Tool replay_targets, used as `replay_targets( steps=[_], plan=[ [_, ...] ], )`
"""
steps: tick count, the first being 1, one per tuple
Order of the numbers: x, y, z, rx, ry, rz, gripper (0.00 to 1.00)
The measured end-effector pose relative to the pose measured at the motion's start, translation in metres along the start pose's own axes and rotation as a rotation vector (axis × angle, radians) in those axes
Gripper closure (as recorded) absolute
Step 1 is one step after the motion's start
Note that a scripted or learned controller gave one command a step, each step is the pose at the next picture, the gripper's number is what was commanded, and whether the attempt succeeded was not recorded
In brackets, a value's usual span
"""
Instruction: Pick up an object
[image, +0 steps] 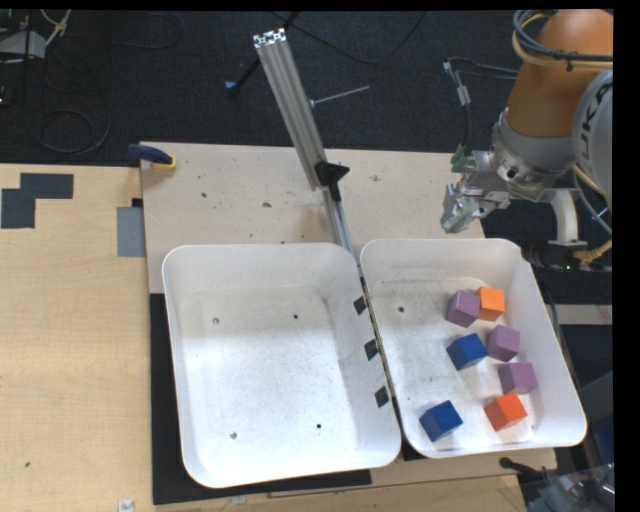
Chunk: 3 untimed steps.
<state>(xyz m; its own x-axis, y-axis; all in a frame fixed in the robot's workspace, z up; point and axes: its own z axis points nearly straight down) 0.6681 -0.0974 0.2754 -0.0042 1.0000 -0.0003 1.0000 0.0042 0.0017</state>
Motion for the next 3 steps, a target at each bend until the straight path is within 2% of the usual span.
replay_targets(
  steps=[1,3],
  plan=[
    [0.052,-0.028,0.005,0.007,0.002,0.001,1.0],
    [0.141,-0.074,0.039,0.009,0.002,0.0,1.0]
  ],
)
